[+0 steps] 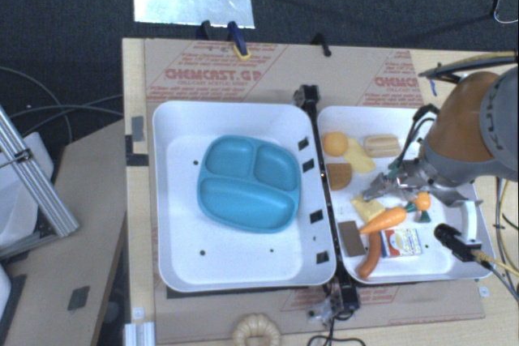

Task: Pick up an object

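The right bin [438,116] holds several toy foods: an orange ball [335,143], a tan bread roll [381,145], a brown biscuit [339,174], a yellow wedge [367,209], a carrot [383,219], a sausage [371,259], a brown block [351,237] and a printed card [403,241]. My gripper [381,189] reaches in from the right and hangs low over the bin's middle, just above the yellow wedge and the carrot. Its metal fingers point left, and I see nothing between them.
The left bin [174,255] holds a blue sectioned plate [250,182]. A black divider with clips [318,174] runs between the bins. The grey arm body [470,134] covers the right bin's far right side. Cardboard lines the bench under both bins.
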You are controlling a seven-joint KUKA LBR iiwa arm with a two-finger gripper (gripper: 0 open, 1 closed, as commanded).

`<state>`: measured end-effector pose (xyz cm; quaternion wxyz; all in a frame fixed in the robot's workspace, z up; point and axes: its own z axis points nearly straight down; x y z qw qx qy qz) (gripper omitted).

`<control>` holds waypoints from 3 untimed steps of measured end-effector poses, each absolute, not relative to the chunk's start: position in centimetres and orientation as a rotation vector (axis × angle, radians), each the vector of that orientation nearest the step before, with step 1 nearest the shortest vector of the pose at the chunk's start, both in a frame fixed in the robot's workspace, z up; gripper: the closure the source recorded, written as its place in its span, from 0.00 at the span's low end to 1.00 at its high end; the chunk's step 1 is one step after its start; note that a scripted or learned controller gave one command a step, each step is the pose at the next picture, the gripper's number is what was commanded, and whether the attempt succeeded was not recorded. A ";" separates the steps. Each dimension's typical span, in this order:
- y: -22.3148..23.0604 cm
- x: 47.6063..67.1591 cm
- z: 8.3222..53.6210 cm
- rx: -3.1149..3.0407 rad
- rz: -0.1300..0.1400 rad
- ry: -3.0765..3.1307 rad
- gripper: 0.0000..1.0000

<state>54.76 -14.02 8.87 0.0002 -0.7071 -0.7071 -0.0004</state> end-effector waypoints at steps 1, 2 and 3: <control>-14.0 55.0 10.3 -2.223 -0.008 -2.227 1.00; -13.7 56.0 16.2 -2.221 -0.007 -2.231 1.00; -13.4 56.4 20.7 -2.220 -0.006 -2.232 1.00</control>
